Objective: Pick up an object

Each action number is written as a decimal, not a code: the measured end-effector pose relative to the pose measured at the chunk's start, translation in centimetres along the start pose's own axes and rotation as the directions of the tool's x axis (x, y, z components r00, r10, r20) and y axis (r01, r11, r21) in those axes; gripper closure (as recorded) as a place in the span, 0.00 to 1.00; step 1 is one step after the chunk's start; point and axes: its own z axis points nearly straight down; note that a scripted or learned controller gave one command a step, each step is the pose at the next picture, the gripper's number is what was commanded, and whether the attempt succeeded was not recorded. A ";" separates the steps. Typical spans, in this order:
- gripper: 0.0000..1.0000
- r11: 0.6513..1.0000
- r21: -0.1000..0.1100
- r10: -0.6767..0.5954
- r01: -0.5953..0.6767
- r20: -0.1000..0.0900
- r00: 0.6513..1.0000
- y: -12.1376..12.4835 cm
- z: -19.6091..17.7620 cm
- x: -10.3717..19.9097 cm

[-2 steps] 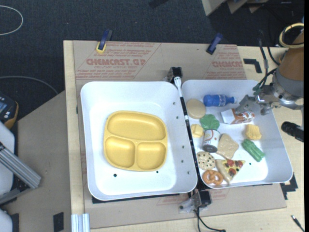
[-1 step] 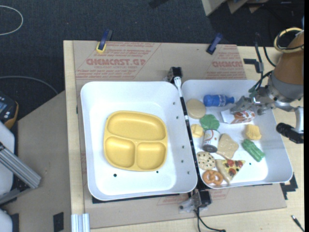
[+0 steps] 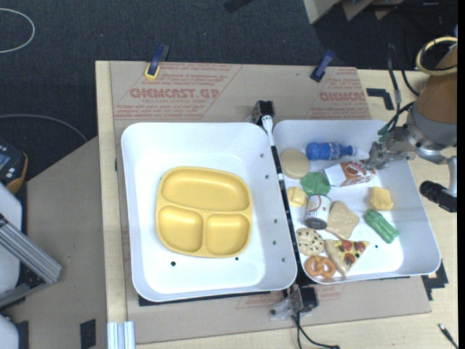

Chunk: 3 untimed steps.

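Pretzel [image 3: 320,268] at right bin's [image 3: 425,227] near rim, far below jaws. Left bin [image 3: 138,195], yellow three-compartment tray [image 3: 205,211] inside, well left of jaws. Gripper [image 3: 378,153] low over right bin's far side; jaw opening impossible to tell. White-red carton [image 3: 349,173] just left-below jaws; blue bottle [image 3: 327,150] left.

Looking like a robotics lab, not a home. Brown cardboard sheet [image 3: 218,86] printed CHEMCAST is lying over the bench, held by blue and yellow spring clamps [image 3: 155,62]. Two shallow white plastic bins [image 3: 138,195] are sitting side by side. Black cables [image 3: 312,337] are trailing off. Dark grey carpet floor [image 3: 109,13] is showing around.
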 end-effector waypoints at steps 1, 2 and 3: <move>1.00 1.000 0.020 0.000 0.000 -0.010 1.000 0.8 -6.1 0.3; 1.00 1.000 0.020 0.000 0.000 -0.010 1.000 1.1 -10.8 0.2; 1.00 1.000 0.028 -0.001 0.001 -0.014 1.000 -0.6 -11.6 4.3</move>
